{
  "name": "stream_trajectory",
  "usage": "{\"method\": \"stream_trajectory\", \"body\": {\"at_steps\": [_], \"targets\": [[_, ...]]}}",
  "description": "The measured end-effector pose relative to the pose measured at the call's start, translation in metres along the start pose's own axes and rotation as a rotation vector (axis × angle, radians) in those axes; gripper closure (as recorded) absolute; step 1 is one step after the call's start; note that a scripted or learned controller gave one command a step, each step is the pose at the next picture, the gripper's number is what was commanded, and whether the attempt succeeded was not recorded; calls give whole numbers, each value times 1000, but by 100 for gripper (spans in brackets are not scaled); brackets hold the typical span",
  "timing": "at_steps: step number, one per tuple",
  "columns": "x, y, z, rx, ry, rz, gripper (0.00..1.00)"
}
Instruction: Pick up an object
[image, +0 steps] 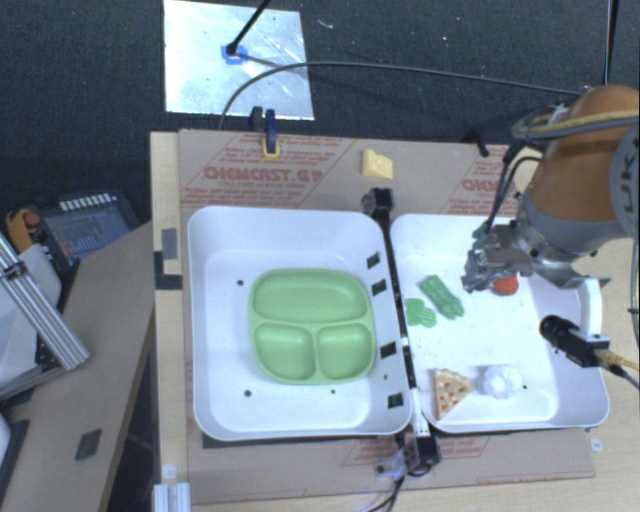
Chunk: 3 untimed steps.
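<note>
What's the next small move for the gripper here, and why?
Probably a short descent onto the orange-red object. The gripper sits over the right bin, right beside that object, which peeks out at its lower right edge. The green pieces, the pizza slice and the white object all lie farther off. Whether the gripper already touches the object can't be told.

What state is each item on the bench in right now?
Gripper: low over the right bin, beside the red-orange object; finger state unclear.
Red-orange object: in the right bin, partly hidden.
Green pea pod: lying flat in the right bin.
Pizza slice: flat, near the front edge.
White object: resting beside the pizza slice.
Green divided plate: upright in the left bin, nothing on it.
</note>
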<state>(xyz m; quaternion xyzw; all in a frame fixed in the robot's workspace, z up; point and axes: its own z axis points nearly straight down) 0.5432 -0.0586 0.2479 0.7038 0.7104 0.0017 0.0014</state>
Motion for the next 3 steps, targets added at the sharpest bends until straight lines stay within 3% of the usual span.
{"method": "stream_trajectory", "body": {"at_steps": [1,3], "targets": [[52,14,-6,0,1,-1,100],[157,48,24,2,1,0,100]]}}
